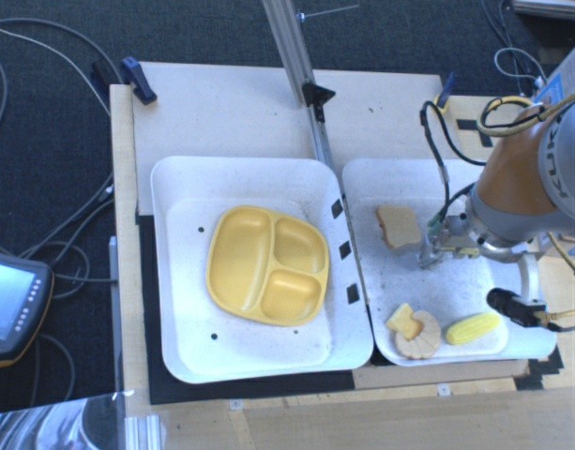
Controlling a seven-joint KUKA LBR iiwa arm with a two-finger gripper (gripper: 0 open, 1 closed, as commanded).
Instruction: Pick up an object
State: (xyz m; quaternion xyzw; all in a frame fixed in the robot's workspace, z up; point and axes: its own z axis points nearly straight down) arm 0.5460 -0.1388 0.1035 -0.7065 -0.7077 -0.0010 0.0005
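The right bin (390, 178) holds a tan slice of toy bread (397, 225) near its left wall. At its front edge lie a small yellow wedge (401, 320), a round beige biscuit (421, 342) and a yellow corn cob (473, 327). My gripper (430, 254) hangs low over the bin floor, just right of the bread and a little nearer the front. I see nothing held in it. The grey arm with its orange band (512, 172) comes in from the right.
In the left bin (174, 251) a yellow divided plate (266, 264) lies in the middle. A metal pole (292, 36) rises from the back between the bins. Bare floor lies between my gripper and the front items.
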